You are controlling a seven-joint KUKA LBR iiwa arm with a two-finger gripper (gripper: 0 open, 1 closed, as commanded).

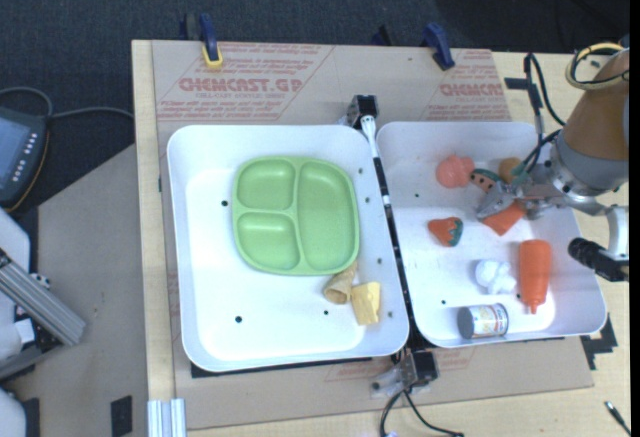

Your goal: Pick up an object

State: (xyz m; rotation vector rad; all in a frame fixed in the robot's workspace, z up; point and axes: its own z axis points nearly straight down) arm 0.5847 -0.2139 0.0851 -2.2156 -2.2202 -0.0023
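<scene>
My gripper (494, 195) is low over the upper middle of the right bin (420, 150), reaching in from the right. An orange wedge (505, 220) lies just below and against it; whether it is held cannot be made out. A pink rounded toy (455, 171) sits just left of the gripper, and a small brown piece (510, 167) lies right above it. Further down are a red strawberry with a green cap (445, 230), an orange bottle-shaped toy (535, 272), a small white object (490, 274) and a can lying on its side (485, 321).
The left bin (200, 325) holds a green divided plate (296, 215) and two yellow pieces (355, 295) at the plate's lower right corner. A black divider rail (382, 195) runs between the bins. Cables hang at the right beside the arm (600, 125).
</scene>
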